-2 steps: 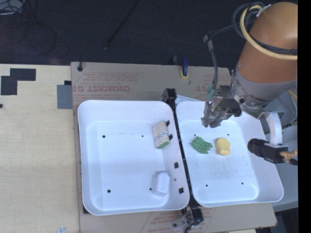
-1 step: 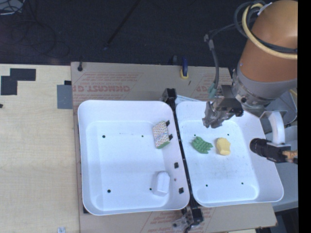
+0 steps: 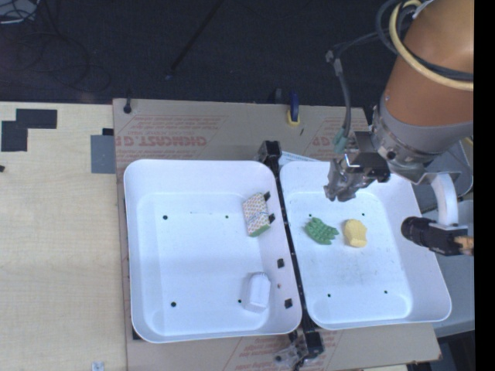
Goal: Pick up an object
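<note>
Two-finger gripper [image 3: 340,193] hanging over the far part of the right shallow white plastic bin [image 3: 421,300], under the grey wrist and orange band. Fingers dark, blurred, pointing down and toward the left bin; cannot tell whether spread or closed. Nothing visibly held between them.

Nearest candidate: small green crinkled leaf-like piece [image 3: 320,230], lying on the bin floor just below the fingers in the view, slightly toward the left bin. Long axis running diagonally, from upper left to lower right. Apart from the fingers, not touching.

Second candidate: small pale yellow rounded lump [image 3: 355,233], just beside the green piece, on the side away from the left bin, also nearer the viewer than the fingers. Compact shape, slightly taller than wide in the view.

Across the dark centre divider from the fingers, in the left shallow white plastic bin [image 3: 147,284]: patterned flat rectangular block with a dark edge [image 3: 256,213], close by the divider; white rounded object [image 3: 256,291], well apart, near that bin's front wall.

Judgement: coming move likely a short reach toward the viewer plus a descent; green piece the shorter trip.

Writing: reddish mirrored lettering on the brown cardboard sheet [image 3: 193,130] under the bins on the desk, too reversed and faint to read reliably. No other labels legible.
</note>
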Action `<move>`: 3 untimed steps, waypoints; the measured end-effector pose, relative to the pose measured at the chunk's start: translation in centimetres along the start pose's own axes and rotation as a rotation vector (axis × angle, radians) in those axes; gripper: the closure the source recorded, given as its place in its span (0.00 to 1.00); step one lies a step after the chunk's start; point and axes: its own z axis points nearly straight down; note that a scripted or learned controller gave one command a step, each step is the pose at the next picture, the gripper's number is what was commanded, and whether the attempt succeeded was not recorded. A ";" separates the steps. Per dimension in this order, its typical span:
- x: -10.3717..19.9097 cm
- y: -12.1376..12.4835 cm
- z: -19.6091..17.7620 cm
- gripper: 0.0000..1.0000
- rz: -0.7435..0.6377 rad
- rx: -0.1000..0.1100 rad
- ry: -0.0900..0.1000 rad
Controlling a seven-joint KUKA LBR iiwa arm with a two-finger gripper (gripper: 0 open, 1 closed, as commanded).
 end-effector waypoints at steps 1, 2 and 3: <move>0.1 0.0 -0.9 1.00 -0.008 0.003 -0.001; -1.5 -3.9 6.4 1.00 0.014 0.003 0.002; -6.5 -4.1 17.6 1.00 0.018 0.006 0.002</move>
